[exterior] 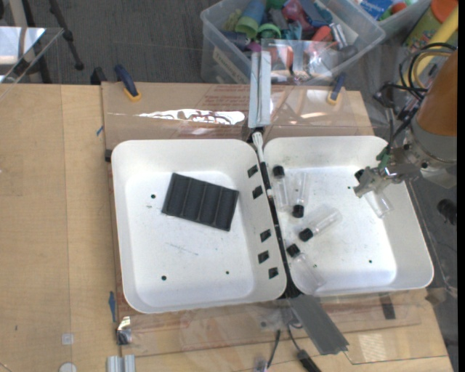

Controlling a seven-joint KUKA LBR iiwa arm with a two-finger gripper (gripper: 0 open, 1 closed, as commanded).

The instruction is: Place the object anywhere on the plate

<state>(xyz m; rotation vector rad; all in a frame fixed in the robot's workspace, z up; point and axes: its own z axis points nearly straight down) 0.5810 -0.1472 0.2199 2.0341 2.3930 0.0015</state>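
Apparently the tool [372, 183] gripped a clear vial [378, 202] over the right bin [407, 269]; best carry it level w/ steady speed to the black ridged plate [200, 201].

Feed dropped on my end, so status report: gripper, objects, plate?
Gripper over right bin, upper right; grip unclear. Clear capped vials lying loose in that bin. Black ridged plate in left bin, bare.

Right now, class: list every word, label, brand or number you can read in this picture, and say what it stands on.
None can be read.
Cardboard sheet behind the bins: faint reddish print, too blurred to read.
Clear bag in the tub: coloured packaging, no legible text.
Black plate: no marking.
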